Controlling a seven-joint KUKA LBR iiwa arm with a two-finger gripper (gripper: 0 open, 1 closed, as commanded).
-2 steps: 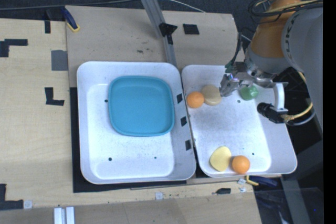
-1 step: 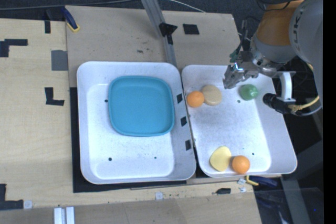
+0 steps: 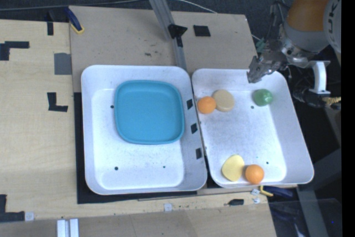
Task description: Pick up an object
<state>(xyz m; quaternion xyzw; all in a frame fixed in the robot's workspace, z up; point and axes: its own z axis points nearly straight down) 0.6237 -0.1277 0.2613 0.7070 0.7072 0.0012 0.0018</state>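
The right bin (image 3: 277, 136) holds several small objects. An orange ball (image 3: 206, 105) lies beside a tan round piece (image 3: 223, 100) near the bin's far left. A green ball (image 3: 262, 97) rests toward the far right. At the near edge a yellow piece (image 3: 233, 167) touches a second orange ball (image 3: 254, 174). My gripper (image 3: 257, 74) hangs over the bin's far rim, just up and left of the green ball. Nothing shows between its fingers.
The left bin (image 3: 100, 164) carries a blue square plate (image 3: 148, 111). A grey metal pole (image 3: 161, 3) slants down to the gap between the bins. Cables run along the bench's far right side.
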